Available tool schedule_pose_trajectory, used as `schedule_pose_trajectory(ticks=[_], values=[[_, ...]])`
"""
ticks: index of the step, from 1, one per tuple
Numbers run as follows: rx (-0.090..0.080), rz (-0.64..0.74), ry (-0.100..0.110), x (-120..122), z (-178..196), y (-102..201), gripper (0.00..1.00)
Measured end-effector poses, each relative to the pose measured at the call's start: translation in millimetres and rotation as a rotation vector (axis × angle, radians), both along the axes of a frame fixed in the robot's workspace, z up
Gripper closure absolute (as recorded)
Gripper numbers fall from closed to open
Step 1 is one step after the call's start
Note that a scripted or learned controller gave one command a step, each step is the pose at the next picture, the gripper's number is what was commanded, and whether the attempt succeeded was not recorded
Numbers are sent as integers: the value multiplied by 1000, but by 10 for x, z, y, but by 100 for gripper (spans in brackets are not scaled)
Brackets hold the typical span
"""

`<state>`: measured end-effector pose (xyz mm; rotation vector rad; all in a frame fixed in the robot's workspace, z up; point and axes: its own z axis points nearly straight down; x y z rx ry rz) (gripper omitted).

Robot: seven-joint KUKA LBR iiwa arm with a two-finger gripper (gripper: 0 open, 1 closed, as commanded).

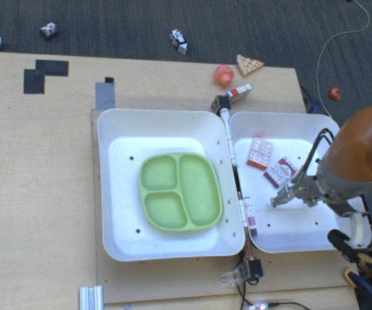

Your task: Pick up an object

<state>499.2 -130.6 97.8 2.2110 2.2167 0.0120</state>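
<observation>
Here, the pincer [281, 199] is hovering low in the right bin [302, 234], its jaws looking slightly apart and holding nothing, while the nearest small packet [280, 172] is lying just up-left of it, long axis slanting, beside a red-and-white packet [259, 153], with bare bin floor around.
</observation>
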Motion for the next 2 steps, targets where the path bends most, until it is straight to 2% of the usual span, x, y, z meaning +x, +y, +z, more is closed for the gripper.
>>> schedule_pose_trajectory(ticks=[1, 2], values=[[0, 1, -3, 12, 104, 6, 100], [0, 1, -3, 11, 104, 6, 0]])
